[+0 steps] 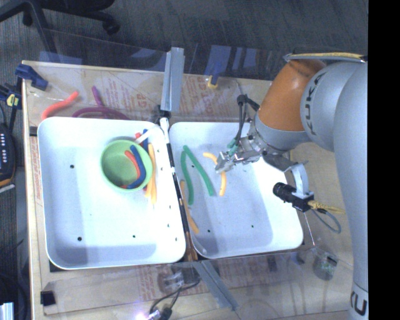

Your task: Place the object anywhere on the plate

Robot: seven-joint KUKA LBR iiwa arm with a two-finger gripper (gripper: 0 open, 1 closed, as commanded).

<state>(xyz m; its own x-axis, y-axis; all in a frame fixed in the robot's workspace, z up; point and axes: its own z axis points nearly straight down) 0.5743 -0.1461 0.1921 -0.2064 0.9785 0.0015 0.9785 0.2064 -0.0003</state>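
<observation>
right bin [275, 231]: holds the goods | green plate [127, 164]: left bin, already crowded | yellow strip [222, 181]: right bin, just under gripper [226, 160], looks light and floppy, I'd pinch mid-length | fingers: can't tell honestly

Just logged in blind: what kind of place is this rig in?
Probably a robotics lab bench: a KUKA arm over two white bins, an office chair base on carpet behind, loose cables at the front edge.

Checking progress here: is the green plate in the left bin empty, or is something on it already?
Not empty. The green plate holds a red piece, with blue and orange pieces along its right rim.
</observation>
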